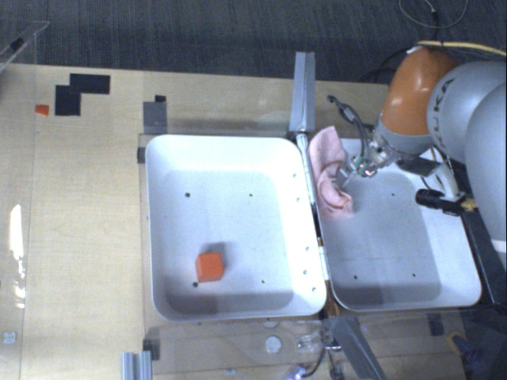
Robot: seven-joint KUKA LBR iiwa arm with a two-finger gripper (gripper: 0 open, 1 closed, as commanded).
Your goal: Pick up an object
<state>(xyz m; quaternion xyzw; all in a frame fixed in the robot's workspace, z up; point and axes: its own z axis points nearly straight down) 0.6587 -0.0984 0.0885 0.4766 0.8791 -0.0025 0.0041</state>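
I see a pink cloth bunched against the upper left wall of the right bin, just right of centre frame, with the gripper down at its right edge and its fingers pinched on a fold of the fabric. The grey arm with its orange band comes in from the upper right of the frame. Lower left of centre, I see an orange block lying alone in the left bin.

No writing, label or number can be read anywhere
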